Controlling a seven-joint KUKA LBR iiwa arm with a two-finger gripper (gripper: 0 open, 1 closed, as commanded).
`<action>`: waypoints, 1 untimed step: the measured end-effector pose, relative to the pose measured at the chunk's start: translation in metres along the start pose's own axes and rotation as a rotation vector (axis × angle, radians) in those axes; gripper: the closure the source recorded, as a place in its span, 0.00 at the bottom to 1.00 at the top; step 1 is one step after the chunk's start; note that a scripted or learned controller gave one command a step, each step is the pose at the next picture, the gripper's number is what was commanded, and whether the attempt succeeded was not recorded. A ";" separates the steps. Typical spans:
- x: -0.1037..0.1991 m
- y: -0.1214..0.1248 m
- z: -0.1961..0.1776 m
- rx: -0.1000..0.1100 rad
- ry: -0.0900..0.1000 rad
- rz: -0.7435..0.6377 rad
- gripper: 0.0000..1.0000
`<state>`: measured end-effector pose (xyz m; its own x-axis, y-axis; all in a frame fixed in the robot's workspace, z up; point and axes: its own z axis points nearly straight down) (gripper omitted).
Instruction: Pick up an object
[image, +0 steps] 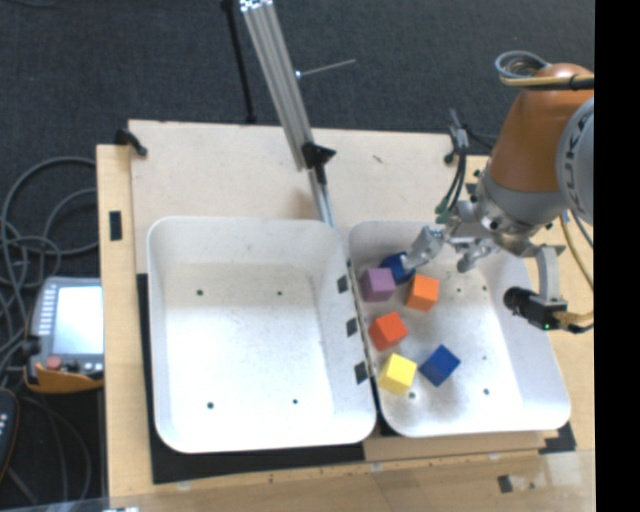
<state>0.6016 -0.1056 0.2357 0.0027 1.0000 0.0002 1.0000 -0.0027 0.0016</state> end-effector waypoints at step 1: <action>-0.003 0.036 0.111 -0.031 -0.007 -0.003 0.00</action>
<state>0.6381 -0.1089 0.1251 -0.0004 1.0000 -0.0071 0.9995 0.0006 0.0327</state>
